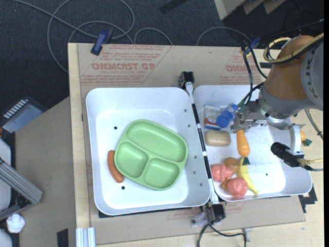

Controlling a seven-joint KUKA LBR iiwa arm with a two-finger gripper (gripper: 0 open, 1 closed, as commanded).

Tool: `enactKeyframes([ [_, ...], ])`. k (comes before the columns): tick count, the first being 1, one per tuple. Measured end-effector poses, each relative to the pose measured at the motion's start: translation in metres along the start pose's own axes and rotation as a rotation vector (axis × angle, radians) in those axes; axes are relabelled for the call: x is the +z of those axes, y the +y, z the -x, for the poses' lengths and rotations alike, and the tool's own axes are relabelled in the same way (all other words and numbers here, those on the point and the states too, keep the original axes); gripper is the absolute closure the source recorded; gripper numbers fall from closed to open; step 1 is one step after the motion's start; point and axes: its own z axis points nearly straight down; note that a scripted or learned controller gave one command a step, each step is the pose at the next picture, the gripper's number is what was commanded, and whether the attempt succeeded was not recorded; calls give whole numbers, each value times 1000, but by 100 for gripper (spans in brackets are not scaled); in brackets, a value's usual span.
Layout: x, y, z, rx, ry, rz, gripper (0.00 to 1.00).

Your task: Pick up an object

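Note:
My gripper hangs over the right bin, near its upper middle, with the grey arm and orange band behind it to the right. Directly under its tip lies an orange carrot, pointing down the view. A blue round piece sits just left of the gripper beside a clear packet with red print. A tan bread-like block lies below that. At the bin's lower left are pink lumps, another pink piece and a yellow banana.
The left bin holds a green divided plate with an orange-red sausage at its left rim. A black-clipped divider separates the bins. The right bin's lower right floor is bare white.

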Motion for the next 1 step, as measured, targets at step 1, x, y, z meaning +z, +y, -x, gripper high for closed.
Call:
enactKeyframes([
  [1, -39, 14, -70, 0, 0, 0, 100],
])
